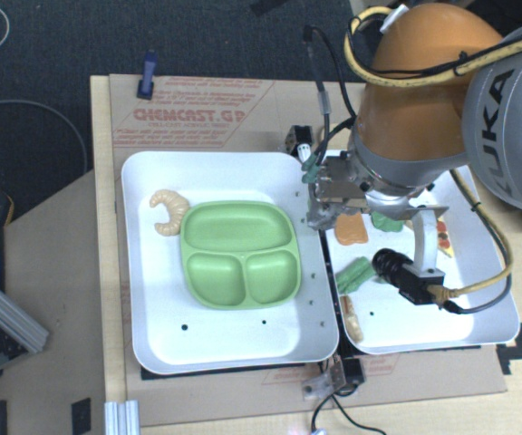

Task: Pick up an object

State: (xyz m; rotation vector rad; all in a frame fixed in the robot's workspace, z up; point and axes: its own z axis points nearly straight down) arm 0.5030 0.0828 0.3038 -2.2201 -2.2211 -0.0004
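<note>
Several small items crowd the right bin [488,329] under your gripper [370,216], which hangs low over an orange piece [352,231]; whether it is spread or pinching, I cannot tell. Near it lies a green piece [353,274]. In the left bin [143,243] sit a green divided plate [240,252] and a tan croissant [169,210]. With the items packed this tight, I'd expect a grab to nudge neighbours or close on nothing.

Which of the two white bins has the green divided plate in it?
The left-hand shallow white bin, away from the arm. It holds the green three-compartment plate with a tan croissant-shaped toy beside it.
</note>
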